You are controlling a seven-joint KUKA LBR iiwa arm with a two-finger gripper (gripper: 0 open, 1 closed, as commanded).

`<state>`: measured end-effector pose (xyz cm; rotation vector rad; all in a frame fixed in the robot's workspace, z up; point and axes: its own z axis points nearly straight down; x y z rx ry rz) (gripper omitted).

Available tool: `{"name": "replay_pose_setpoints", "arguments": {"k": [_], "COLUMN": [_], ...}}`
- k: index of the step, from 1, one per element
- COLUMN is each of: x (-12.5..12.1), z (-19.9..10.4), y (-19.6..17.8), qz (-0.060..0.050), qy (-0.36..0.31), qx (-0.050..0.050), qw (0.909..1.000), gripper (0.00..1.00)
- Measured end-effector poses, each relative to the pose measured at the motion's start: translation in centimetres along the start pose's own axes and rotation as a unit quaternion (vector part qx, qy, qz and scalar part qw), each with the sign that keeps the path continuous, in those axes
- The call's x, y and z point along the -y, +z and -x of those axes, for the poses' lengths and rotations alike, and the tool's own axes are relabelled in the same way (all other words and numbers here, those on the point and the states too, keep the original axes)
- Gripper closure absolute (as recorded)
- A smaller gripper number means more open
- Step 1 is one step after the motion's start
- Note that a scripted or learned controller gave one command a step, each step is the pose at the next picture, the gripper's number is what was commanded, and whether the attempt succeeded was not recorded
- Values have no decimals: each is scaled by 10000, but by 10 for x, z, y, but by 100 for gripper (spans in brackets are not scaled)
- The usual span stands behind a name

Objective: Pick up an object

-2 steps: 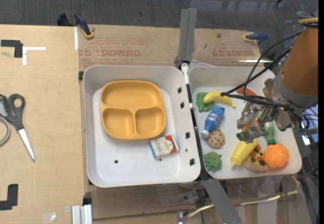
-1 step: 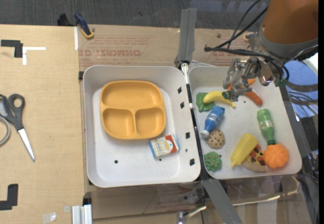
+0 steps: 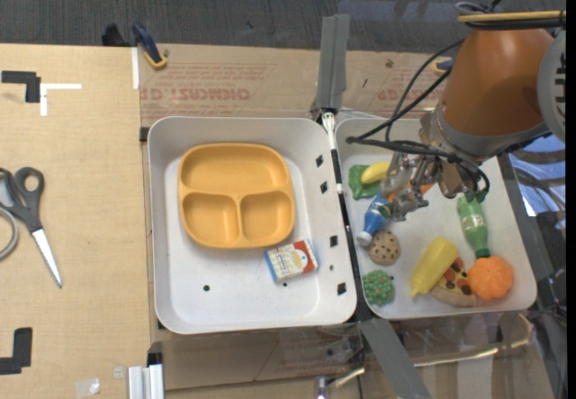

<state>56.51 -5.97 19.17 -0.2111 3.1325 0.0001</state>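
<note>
The right bin (image 3: pixel 525 235) holds several toy foods. My gripper (image 3: pixel 407 194) hangs low over its left half, just above a blue and white bottle (image 3: pixel 375 217) and beside a yellow and green piece (image 3: pixel 368 176). Below them lie a cookie (image 3: pixel 385 248), a green broccoli piece (image 3: pixel 378 286), a yellow bottle (image 3: pixel 433 265), a pizza slice (image 3: pixel 456 285), an orange (image 3: pixel 490 278) and a green bottle (image 3: pixel 472 224). The orange wrist band (image 3: pixel 498 86) covers the bin's far part. Nothing shows between the fingers.
The left bin (image 3: pixel 171 280) holds a yellow divided plate (image 3: pixel 238 194) and a small carton (image 3: pixel 291 261). Scissors (image 3: pixel 32 219) lie on the bench at the far left. A metal divider (image 3: pixel 332 73) runs between the bins at the back.
</note>
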Motion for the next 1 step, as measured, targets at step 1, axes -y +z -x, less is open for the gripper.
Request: {"name": "replay_pose_setpoints", "arguments": {"k": [1], "x": [27], "z": [26], "y": [-63], "qz": [-2], "qy": [-935], "qx": [18], "qw": [9956], "gripper": [100]}}
